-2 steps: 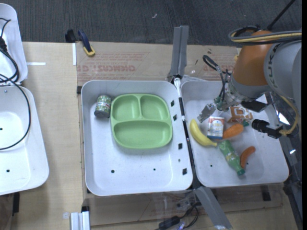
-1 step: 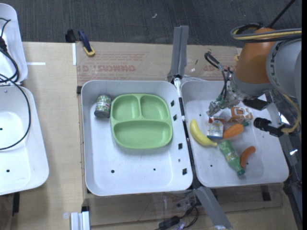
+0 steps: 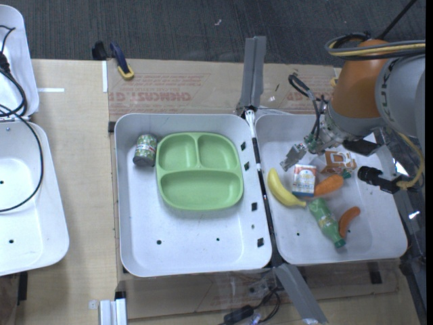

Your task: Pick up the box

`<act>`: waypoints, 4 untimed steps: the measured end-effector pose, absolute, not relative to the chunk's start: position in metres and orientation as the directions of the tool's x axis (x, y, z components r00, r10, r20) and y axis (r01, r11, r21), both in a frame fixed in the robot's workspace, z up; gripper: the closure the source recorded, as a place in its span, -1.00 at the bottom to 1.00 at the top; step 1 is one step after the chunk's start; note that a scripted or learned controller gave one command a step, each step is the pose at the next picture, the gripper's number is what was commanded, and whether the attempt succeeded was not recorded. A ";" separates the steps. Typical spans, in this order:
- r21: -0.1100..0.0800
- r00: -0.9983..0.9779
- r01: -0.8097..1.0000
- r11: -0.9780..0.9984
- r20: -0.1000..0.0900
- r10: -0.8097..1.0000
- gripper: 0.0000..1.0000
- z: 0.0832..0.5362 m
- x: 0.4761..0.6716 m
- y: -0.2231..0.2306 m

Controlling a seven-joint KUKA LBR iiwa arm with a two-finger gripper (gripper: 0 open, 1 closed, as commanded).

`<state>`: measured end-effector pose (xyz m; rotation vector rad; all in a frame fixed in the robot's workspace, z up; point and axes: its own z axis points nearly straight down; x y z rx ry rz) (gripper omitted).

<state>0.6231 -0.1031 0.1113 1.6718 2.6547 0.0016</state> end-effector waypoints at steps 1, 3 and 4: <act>0.000 -0.448 0.894 0.448 0.000 0.894 -1.00 0.092 0.613 -0.113; 0.002 -0.445 0.896 0.445 -0.002 0.896 -1.00 0.102 0.614 -0.114; 0.001 -0.403 0.915 0.403 -0.001 0.915 -1.00 0.092 0.611 -0.142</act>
